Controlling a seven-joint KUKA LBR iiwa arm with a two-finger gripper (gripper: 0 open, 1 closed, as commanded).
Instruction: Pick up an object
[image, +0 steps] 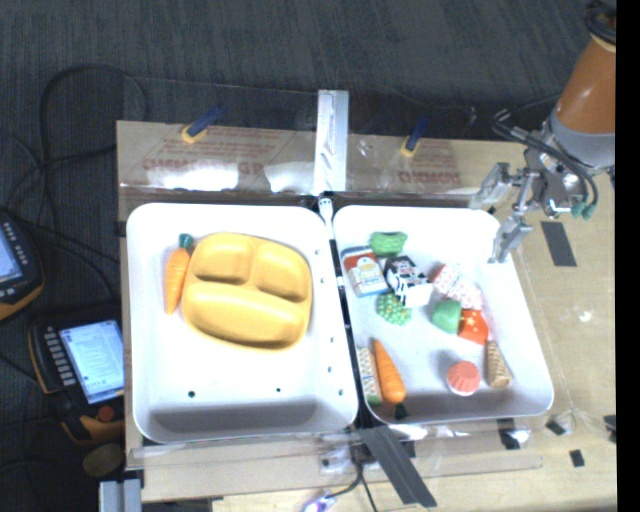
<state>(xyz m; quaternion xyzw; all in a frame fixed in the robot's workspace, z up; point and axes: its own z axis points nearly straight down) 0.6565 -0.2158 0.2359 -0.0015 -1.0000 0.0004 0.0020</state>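
Go for the toy carrot (386, 372) in the right bin (520, 395), front-left, lying clear of the rest: orange, tapered, smooth, so close across its thick mid. The strawberry (461, 289) & green pcs sit crowded, skip them. Gripper (508, 222) hovers by the bin's far-right corner, fingers apart, holding nothing.

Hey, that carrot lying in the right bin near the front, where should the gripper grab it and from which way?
Probably the carrot is best taken across its thick orange middle, coming straight down from above. It lies flat, running lengthwise near the right bin's left wall, so the fingers should close across its narrow width. The gripper sits over the bin's far right corner.
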